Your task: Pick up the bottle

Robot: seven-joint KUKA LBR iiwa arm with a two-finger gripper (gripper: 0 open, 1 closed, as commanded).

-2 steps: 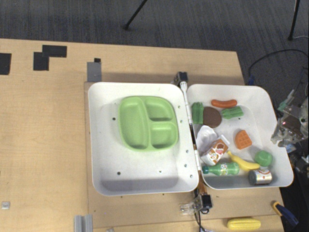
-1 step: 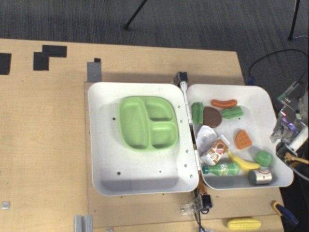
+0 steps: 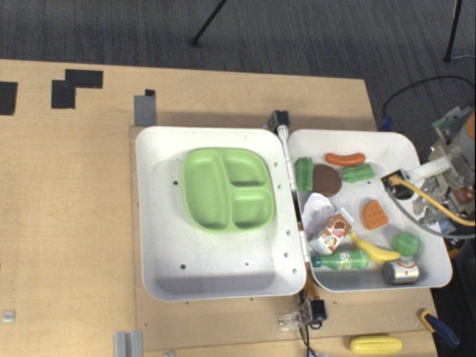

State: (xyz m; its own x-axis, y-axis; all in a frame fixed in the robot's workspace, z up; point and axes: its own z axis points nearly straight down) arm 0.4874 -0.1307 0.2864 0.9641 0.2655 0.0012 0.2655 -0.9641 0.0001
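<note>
Pale wooden bench top [image 3: 67, 222]: matt, smooth. Two shallow white plastic bins [image 3: 160, 274]: smooth, slight sheen. Green divided plastic tray [image 3: 227, 190]: smooth, satin finish. Green clear-plastic bottle [image 3: 341, 260]: glossy, with a paper-like label. Small silver metal can [image 3: 401, 272]: shiny. Yellow plastic banana [image 3: 375, 251]: smooth.

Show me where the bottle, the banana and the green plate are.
bottle [image 3: 342, 259]: camera view, middle of its green body, lying on its side.
banana [image 3: 375, 251]: camera view, middle of its yellow curve.
green plate [image 3: 195, 199]: camera view, floor of its large left compartment.
</note>
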